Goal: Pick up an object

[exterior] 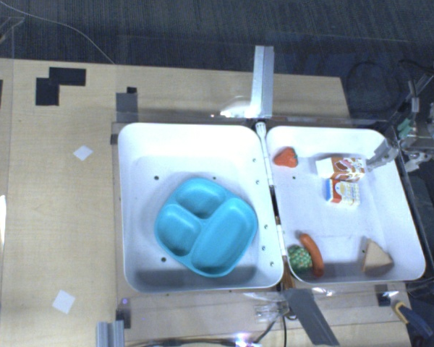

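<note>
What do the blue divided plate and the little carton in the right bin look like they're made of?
The blue divided plate looks like moulded plastic: uniform colour, rounded compartment walls, a soft sheen. The small carton looks like printed cardboard or a plastic toy copy of it: flat faces, sharp edges, red and white print. The picture is too coarse to settle which.

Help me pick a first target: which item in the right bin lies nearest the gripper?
The white carton with red print: it lies just left of the gripper at the bin's upper right, closer than the other three items.
</note>
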Controlling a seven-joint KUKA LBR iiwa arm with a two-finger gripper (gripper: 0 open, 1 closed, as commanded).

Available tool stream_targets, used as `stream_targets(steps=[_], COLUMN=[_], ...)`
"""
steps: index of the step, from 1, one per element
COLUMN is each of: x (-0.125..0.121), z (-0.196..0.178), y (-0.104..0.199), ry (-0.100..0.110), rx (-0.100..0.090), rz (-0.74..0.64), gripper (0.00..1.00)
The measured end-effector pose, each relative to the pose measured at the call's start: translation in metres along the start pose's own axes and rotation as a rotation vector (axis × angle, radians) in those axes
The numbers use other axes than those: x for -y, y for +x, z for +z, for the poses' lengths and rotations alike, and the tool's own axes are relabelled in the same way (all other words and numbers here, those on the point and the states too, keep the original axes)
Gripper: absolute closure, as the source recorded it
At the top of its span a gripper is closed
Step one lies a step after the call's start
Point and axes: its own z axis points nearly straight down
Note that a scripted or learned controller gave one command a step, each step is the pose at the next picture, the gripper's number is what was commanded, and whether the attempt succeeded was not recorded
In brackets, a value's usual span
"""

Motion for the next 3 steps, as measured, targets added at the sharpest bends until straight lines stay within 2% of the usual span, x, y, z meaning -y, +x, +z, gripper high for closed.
stream_targets(steps=[1,2,3], x=[0.047,0.017,0.076], z=[0.115,0.117,0.125], y=[-0.005,0.0,-0.002], ry=[0.002,-0.002,0.002], rx=[0.0,0.0,-0.001], rz=[0.063,-0.072,0.09], gripper=[0.0,0.0,0.0])
